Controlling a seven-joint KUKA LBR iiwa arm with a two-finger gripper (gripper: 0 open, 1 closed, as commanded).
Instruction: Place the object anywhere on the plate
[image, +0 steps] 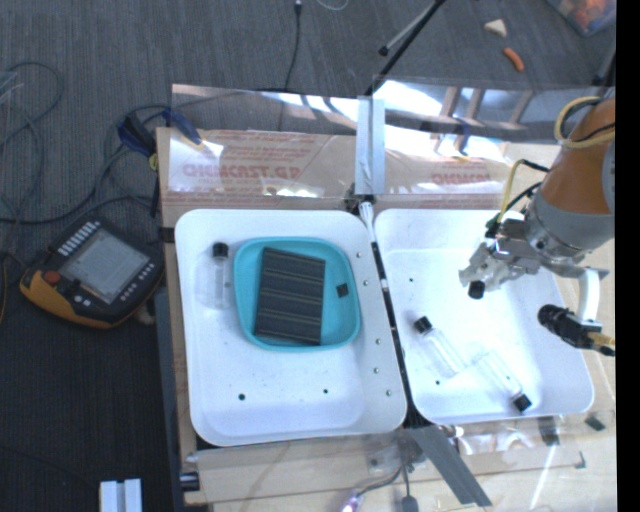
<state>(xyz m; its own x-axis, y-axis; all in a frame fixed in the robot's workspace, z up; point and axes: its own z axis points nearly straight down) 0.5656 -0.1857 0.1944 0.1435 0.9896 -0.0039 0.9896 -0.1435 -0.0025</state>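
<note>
A teal plate (245, 320) lies in the left bin (290, 410). On it rests a dark grey ribbed slab (290, 296), and a small black cube (343, 290) sits by the plate's right rim. A clear vial with a black cap (217, 268) lies just left of the plate. Two more clear black-capped vials lie in the right bin (440, 250), one near its middle (436, 342) and one toward the front right (506, 385). My gripper (478, 282) hangs over the back half of the right bin, apart from both vials, with nothing seen in it.
The arm's orange band (585, 165) and grey wrist come in over the right bin's far right side. A black cable fitting (565, 325) juts over the bin's right rim. A pendant (92, 272) lies on the floor to the left.
</note>
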